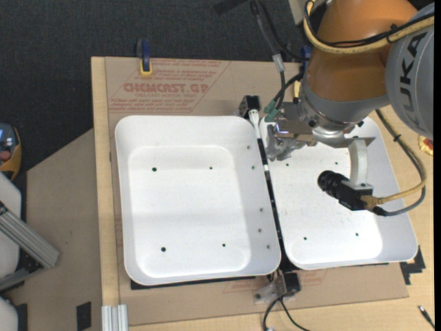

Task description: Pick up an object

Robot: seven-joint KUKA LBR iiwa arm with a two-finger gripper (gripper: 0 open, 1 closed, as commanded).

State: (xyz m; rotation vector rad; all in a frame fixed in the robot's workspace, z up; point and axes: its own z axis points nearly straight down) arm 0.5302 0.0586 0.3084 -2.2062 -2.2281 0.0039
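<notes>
My gripper (pixel 279 145) hangs low over the far left corner of the right bin (pixel 324 243), close to the divide between the two bins. The orange and grey wrist (pixel 351 40) above covers most of it, so its tips are hard to make out. I see nothing held beneath it. The left bin (pixel 119 157) lies to its left with a bare white floor showing small dark dots.
A black cylinder (pixel 342 189) on a white bracket sticks out from the wrist over the right bin, with a cable (pixel 403 195) trailing right. Both bins rest on a brown board (pixel 172 85), with a blue clamp (pixel 145 55) at its far edge.
</notes>
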